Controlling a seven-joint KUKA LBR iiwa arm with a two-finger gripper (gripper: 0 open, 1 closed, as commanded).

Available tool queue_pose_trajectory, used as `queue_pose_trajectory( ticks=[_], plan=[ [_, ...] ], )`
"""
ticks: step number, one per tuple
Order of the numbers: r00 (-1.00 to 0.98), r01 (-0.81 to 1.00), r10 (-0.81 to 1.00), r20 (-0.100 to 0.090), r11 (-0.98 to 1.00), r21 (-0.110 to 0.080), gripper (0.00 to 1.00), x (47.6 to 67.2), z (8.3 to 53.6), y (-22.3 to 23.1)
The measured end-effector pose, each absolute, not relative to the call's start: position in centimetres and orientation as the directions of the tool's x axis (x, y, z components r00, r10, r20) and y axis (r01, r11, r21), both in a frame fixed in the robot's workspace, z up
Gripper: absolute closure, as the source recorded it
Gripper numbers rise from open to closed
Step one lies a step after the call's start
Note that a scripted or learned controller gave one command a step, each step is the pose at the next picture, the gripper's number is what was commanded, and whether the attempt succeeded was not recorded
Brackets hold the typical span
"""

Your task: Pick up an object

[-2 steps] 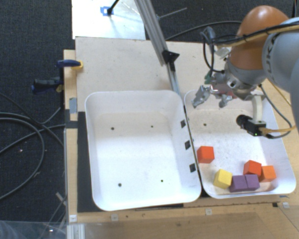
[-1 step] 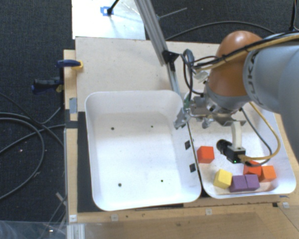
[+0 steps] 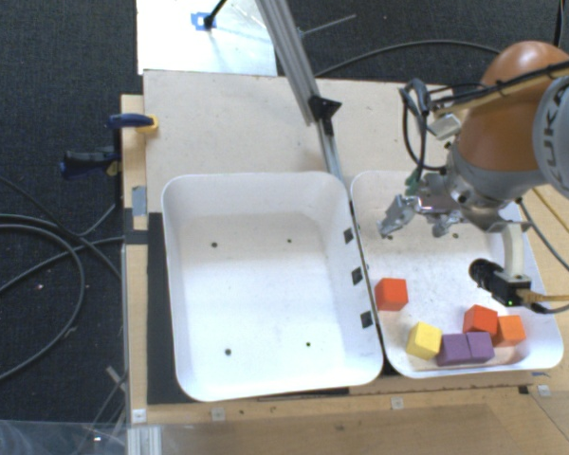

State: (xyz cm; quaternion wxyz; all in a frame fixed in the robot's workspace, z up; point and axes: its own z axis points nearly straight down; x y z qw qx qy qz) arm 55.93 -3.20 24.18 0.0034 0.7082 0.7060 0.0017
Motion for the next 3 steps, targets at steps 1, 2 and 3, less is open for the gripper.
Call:
queue_pose_trajectory(
  ticks=[1,2,3],
  plan=[
    [0.003,1.000,1.000,0.000,-0.003,-0.006,0.00,48.8,20.7,-5.1],
    [0.003,1.000,1.000,-0.006,-0.002,0.012,0.00,55.9,26.0,-11.6],
    [0.001,1.000,1.000,-0.002,-0.001,0.010,0.00,50.9,33.9,-12.3]
  ],
)
